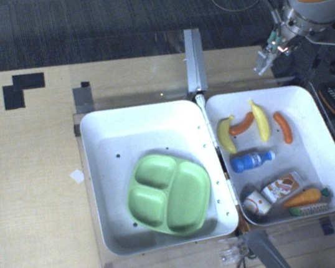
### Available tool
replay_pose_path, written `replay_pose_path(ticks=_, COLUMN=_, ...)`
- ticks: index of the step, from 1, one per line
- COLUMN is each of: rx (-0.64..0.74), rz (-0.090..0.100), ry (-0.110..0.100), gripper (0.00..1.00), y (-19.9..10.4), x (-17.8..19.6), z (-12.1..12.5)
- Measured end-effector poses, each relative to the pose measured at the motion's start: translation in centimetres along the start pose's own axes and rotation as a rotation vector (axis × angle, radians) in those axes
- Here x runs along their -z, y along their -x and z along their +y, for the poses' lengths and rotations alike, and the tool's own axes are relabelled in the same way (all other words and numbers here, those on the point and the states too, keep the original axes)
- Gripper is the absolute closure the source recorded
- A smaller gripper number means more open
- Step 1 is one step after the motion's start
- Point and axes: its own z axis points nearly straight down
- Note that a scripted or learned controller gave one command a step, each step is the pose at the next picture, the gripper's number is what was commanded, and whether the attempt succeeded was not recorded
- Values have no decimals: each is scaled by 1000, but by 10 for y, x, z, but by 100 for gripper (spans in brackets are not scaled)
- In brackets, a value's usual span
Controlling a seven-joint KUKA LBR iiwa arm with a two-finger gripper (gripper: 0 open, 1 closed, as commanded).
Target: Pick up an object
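1. Parked high above the far right corner of the bench: gripper [267,59] hanging over the tabletop just beyond the far rim of the right bin [326,121], well apart from every object and touching nothing.
2. No target chosen yet, judging by that position — approach barely begun, whole pick left to do.
3. Candidates, all in the right bin: two yellow bananas, one [225,137] by the divider and one [260,119] mid-bin, bridged by an orange sausage [242,125] lying against both; a second sausage [283,127] alone near the right wall; a blue bottle [251,161] on its side in the middle; a small can [253,203], a carton [281,188] and a carrot [305,197] packed along the near wall.
4. Left bin [101,172] holding a green divided tray [170,193] — wide and flat, probably a poor fit for two fingers.
5. Best done by going for something isolated: the lone sausage or the blue bottle, closing across the narrow width, descending straight down, clear of the walls.
6. Best avoided: the banana-sausage tangle and the crowded near-wall cluster, where a neighbour could get nudged or pinched.
7. Claw state: cannot tell — too small and blurred at this distance to judge; nothing seen held at its tip.
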Motion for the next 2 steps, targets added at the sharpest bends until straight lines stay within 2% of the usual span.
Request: replay_pose_path(ticks=2, rx=10, rz=-6, ry=4, gripper=100, y=2, x=17, z=5)
